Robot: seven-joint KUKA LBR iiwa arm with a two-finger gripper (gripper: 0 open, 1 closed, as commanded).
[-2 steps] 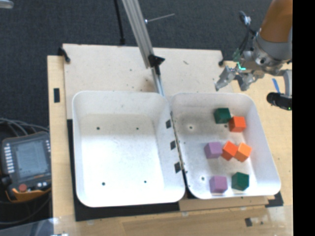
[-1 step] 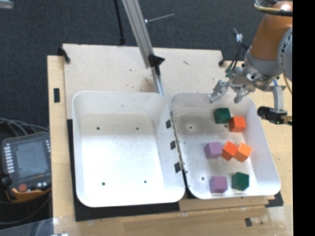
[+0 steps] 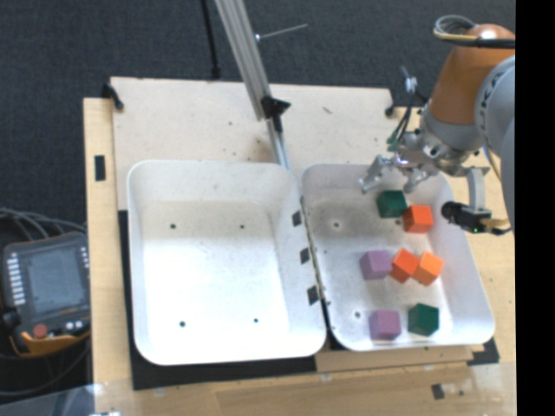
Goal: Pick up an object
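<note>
My gripper (image 3: 395, 178) hangs at the far end of the right bin (image 3: 340, 232), its fingers spread open with nothing between them. Just below it in the view lies a dark green cube (image 3: 391, 204), and an orange cube (image 3: 418, 218) sits next to that one. Mid-bin, a purple cube (image 3: 375, 264), an orange cube (image 3: 403, 265) and a lighter orange cube (image 3: 428, 269) form a tight row. Near the front wall rest another purple cube (image 3: 384, 324) and a second green cube (image 3: 423, 319).
The left bin (image 3: 217, 258) stands beside the right one, their rims meeting at the middle. A slanted metal post (image 3: 247, 55) rises behind the bins. The grey arm with its orange band (image 3: 464, 81) comes in from the right. A handheld control pendant (image 3: 48, 284) lies off the bench at the left.
</note>
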